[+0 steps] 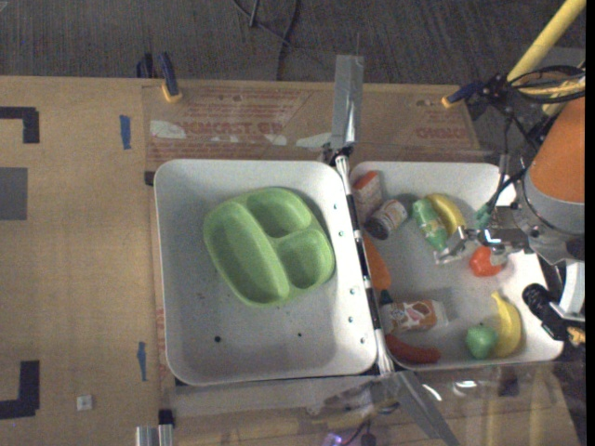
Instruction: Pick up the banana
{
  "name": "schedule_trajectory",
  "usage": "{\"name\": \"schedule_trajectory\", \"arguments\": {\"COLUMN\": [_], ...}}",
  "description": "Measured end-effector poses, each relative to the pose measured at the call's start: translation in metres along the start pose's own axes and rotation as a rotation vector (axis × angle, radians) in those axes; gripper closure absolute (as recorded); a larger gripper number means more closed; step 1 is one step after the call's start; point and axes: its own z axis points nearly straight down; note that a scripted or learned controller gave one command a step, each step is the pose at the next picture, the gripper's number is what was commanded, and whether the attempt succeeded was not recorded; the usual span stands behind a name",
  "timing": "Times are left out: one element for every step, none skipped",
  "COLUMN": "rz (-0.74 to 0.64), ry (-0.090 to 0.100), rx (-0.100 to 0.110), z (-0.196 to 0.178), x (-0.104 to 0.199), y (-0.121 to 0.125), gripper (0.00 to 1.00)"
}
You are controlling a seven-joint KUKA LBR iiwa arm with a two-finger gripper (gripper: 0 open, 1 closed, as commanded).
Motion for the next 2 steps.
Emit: {"name": "schedule_trajectory", "arguments": {"rz": [0.086, -0.098], "ry": [-0.002, -0.004], "rx": [-0.003, -0.009], "z": [0.041, 0.135], "x": [-0.072, -0.037], "y": [0.051, 0.121], "gripper": [0.00, 0.00]}}
